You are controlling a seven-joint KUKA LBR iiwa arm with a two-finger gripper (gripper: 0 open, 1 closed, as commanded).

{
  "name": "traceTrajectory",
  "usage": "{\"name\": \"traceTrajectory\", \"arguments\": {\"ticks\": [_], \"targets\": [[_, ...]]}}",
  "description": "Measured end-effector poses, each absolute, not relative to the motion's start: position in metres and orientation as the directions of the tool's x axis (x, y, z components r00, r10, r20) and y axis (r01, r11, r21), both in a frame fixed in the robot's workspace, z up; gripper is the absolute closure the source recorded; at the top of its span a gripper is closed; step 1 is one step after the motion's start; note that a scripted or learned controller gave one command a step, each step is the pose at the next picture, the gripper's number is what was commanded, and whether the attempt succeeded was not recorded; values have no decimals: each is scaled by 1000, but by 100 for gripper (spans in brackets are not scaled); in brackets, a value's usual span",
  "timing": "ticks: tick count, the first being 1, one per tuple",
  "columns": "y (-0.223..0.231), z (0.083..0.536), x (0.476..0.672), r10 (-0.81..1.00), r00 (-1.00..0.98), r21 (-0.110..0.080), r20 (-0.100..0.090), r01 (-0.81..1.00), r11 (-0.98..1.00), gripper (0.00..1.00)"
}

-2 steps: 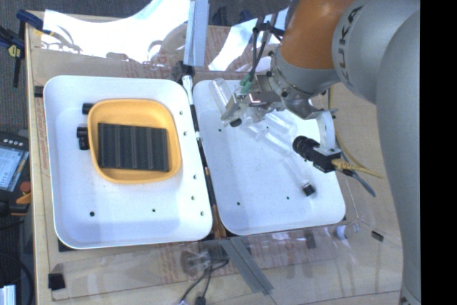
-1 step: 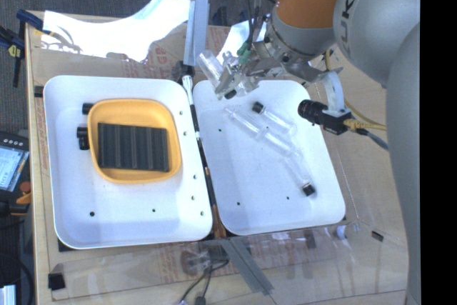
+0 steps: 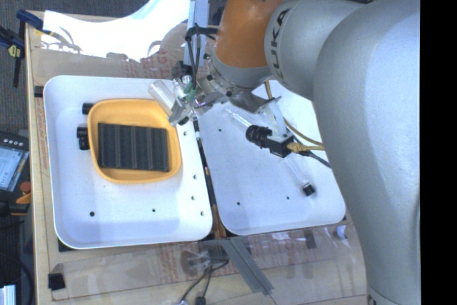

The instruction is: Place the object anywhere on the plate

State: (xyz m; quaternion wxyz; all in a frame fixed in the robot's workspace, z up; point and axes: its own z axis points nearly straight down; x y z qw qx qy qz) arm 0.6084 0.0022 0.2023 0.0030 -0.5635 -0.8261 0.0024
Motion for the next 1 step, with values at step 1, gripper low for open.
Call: {"name": "traceTrajectory", "arguments": {"ticks": [1], "targets": [[2, 204, 609, 931, -365, -5, 1, 931, 365, 0]]}}
